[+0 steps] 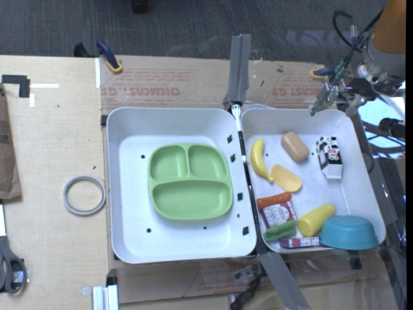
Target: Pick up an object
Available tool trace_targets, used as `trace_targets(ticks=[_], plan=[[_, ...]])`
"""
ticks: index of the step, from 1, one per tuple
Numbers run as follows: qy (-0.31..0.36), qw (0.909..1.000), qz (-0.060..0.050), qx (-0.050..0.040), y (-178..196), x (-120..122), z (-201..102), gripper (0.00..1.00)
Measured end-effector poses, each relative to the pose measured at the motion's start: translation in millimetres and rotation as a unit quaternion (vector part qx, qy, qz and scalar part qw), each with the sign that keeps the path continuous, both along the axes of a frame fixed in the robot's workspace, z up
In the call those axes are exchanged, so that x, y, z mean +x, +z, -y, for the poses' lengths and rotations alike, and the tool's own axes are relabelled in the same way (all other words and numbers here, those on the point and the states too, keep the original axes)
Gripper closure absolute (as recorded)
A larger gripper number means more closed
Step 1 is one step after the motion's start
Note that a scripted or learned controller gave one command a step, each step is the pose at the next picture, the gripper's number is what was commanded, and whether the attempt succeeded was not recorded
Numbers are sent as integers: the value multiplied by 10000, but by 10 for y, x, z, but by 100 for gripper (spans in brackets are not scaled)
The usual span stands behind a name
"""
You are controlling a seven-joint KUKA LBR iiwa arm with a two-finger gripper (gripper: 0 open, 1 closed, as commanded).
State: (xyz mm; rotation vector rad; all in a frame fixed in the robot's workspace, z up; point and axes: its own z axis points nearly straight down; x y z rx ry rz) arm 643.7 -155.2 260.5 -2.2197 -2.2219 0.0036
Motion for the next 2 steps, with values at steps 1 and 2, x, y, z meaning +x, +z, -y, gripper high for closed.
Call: trace_targets(ticks=[1, 2], plan=[[156, 9999, 0, 2, -1177, 149, -446, 0], [261, 9997, 7, -1, -1686, 150, -283, 0]])
